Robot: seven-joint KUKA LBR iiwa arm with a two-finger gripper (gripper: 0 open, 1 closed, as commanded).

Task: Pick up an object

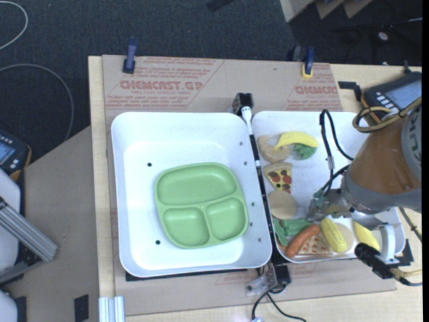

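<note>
Toy food pieces [295, 200] piled in right bin [305, 121], mostly toward near edge. Gripper [320, 206] low over pile; jaw state cannot be determined. Green divided tray [201, 203] centred in left bin [134, 180].

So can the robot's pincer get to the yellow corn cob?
Probably yes. The pincer hangs in the right bin, right beside the corn cob, which lies uncovered on top of the pile of toy food.
</note>
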